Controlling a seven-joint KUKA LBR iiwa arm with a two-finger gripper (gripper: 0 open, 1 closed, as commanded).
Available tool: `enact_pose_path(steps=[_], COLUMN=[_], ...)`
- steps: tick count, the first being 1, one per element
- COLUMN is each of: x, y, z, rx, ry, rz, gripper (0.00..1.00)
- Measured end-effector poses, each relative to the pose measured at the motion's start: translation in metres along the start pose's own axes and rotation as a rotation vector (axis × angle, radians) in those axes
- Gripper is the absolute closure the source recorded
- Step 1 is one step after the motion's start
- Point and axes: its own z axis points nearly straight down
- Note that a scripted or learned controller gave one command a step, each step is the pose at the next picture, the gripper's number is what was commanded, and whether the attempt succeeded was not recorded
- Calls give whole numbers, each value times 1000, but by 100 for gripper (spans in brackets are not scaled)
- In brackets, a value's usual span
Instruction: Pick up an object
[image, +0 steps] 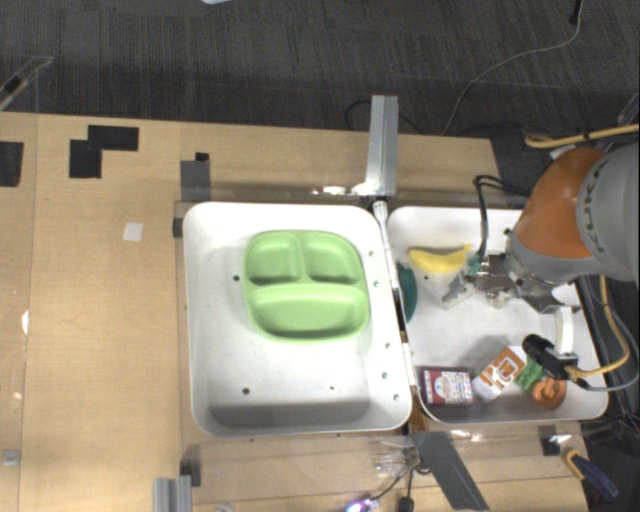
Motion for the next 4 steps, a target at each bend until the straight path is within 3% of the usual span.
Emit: enact_pose_path(steps=[1,2,3,4], x=[17,37,37,58], y=[65,84,85,96], z=[-10,4,-5,-92], rx=[13,19,20,15], ry=[4,0,-1,3], rz=[-134,-141,-146,-30], gripper=[0,0,100,100])
